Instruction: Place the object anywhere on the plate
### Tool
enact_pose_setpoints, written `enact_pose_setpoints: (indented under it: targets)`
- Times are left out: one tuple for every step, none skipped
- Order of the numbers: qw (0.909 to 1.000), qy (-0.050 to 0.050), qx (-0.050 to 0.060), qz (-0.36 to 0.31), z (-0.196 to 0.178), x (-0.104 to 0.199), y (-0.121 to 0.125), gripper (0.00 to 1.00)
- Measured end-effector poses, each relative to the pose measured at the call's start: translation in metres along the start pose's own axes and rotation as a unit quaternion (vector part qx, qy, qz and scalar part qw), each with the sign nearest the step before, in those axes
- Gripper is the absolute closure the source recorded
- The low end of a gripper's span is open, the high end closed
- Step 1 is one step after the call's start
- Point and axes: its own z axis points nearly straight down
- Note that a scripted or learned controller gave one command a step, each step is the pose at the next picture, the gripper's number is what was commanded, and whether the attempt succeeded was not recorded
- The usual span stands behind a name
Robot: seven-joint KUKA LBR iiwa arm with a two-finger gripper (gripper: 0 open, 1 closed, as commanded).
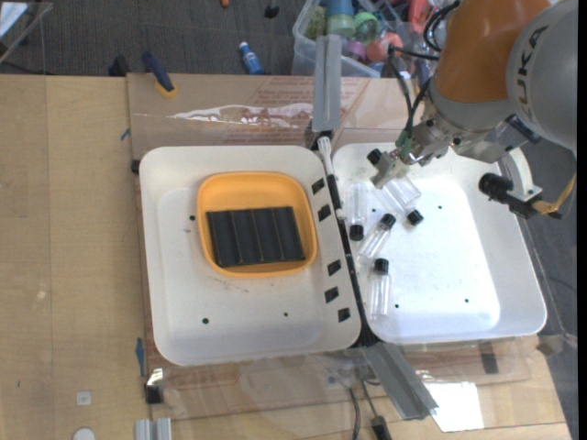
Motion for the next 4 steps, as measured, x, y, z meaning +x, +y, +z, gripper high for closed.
enact_pose_setpoints:
  targets:
    - [0.9984,0.0,0.0,-0.057,-0.01,0.007,0.013,1.0]
    - [0.9963,-0.001,-0.001,-0.086,-0.029,0.002,0.028,1.0]
    - [0.9849,-0.001,-0.001,-0.173,-0.059,-0.017,0.019,1.0]
    - [0.9831,0.001,0.001,-0.183,-0.057,-0.03,0.007,1.0]
